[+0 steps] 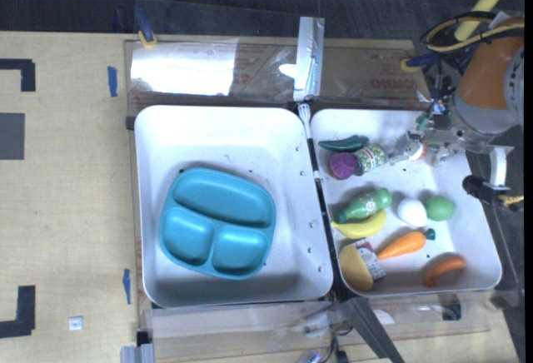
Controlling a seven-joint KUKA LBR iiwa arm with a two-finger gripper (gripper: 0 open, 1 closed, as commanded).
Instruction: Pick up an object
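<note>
Pincer [426, 141], grip state unclear, at right bin [485, 224] far rim, just right of bottle [366, 159]; bare floor below it.

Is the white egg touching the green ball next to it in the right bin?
Apart. The camera view shows a thin strip of bin floor between the white egg and the green ball.

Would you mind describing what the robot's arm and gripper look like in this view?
The arm is grey with a rounded orange band above the wrist. Yellow and black cables loop beside it, and a yellow tube runs off the top edge. The gripper is a small grey metal assembly with blue and red wiring.
</note>
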